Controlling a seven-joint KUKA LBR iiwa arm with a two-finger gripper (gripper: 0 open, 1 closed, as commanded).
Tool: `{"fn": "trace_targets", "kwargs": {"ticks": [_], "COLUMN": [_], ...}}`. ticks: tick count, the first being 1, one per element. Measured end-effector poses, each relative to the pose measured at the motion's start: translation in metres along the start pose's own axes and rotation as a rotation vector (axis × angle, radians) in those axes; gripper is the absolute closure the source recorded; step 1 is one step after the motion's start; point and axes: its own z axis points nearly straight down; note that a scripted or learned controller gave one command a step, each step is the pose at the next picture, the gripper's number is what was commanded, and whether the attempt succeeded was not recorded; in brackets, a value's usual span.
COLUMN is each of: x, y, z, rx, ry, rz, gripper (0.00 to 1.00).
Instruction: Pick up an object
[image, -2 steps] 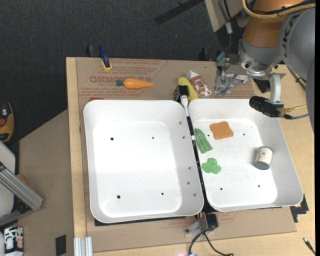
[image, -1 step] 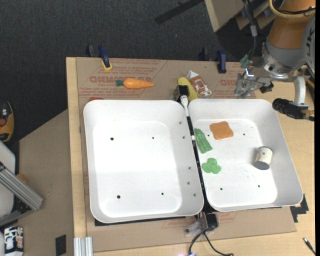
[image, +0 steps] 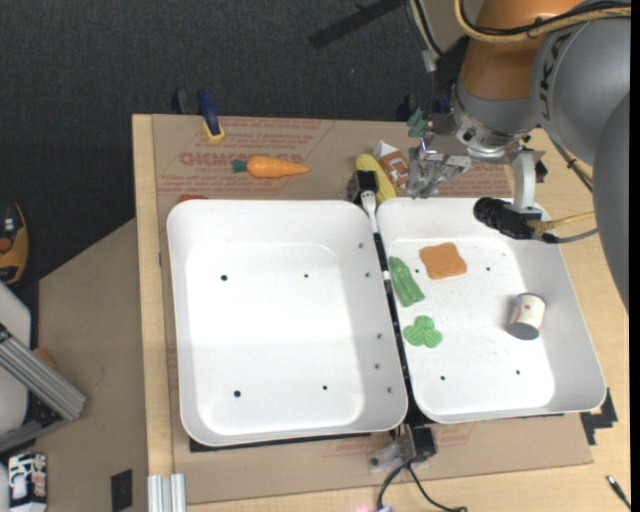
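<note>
Right bin holds orange slab, green pieces, cylinder.

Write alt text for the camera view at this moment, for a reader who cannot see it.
The gripper hangs over the far edge of the right bin, holding nothing visible. That bin contains an orange square piece, a green strip, a green clover-shaped piece and a small white cylinder. A toy carrot lies on the cardboard behind the left bin.
</note>
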Motion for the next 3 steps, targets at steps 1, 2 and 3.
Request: {"fn": "trace_targets", "kwargs": {"ticks": [1, 2, 3], "x": [0.08, -0.003, 0.111], "y": [0.0, 0.0, 0.001], "z": [0.026, 0.019, 0.012], "rx": [0.002, -0.003, -0.007], "ry": [0.0, -0.005, 0.0], "rz": [0.0, 0.013, -0.001], "gripper": [1.0, 1.0, 1.0]}}
